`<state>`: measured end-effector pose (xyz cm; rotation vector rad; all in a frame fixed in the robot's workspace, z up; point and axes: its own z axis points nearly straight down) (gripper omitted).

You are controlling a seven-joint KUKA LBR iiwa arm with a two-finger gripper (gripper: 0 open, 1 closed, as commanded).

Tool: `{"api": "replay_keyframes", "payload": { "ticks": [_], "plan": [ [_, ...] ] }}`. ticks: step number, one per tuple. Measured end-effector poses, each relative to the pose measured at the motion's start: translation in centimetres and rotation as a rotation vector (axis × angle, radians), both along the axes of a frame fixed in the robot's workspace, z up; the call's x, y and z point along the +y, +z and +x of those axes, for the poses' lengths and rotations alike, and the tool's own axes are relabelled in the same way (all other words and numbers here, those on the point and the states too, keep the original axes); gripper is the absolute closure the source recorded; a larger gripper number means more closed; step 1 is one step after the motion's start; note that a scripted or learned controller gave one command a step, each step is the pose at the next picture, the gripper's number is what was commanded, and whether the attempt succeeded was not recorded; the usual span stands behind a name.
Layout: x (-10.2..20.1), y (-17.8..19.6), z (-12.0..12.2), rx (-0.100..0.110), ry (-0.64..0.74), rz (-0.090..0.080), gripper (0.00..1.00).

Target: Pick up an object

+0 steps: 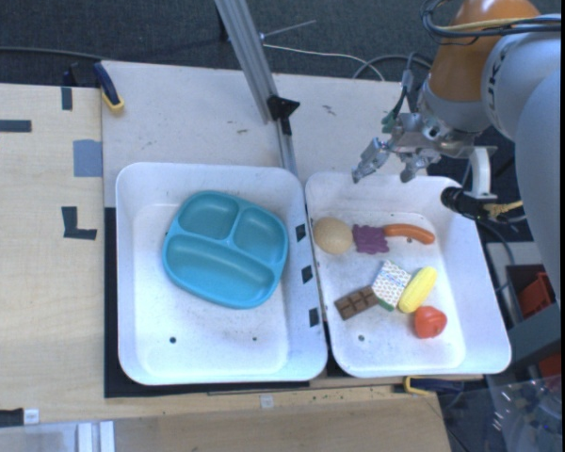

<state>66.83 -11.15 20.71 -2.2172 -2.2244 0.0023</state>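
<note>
Two bins sit side by side on the counter [198, 121], and my hand [392, 163] hangs over the far rim of the right bin [480, 328], fingers spread apart with nothing between them. No object is picked yet, so the step in hand, as I judge it, is choosing a target and coming down on it cleanly.

Several loose pieces lie in the right bin: a tan egg-shaped thing [332, 235] near the left wall, a purple piece [370, 239] just beside it, an orange carrot-like stick [410, 233] touching the purple piece's right side, a brown chocolate bar [356, 302], a white patterned block [390, 283], a yellow corn cob [417, 289] against that block, and a red piece [429, 322] near the corn.

To do this well I would go for something standing apart from its neighbours. The tan egg is nearest my hand and has open floor on its far side, though its round shape could slip out of a pinch. The carrot stick is slim and should fit between my fingers if I line them across its short width. The block and corn are crowded together, so I would avoid them.

The left bin [132, 281] holds one blue divided plate [226, 250], tilted slightly, its three compartments bare.
</note>
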Motion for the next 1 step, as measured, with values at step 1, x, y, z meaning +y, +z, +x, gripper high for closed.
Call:
{"api": "replay_keyframes", "payload": {
  "ticks": [1],
  "plan": [
    [-0.02, 0.0, -0.01, 0.0, 0.0, 0.0, 0.0]
  ]
}}
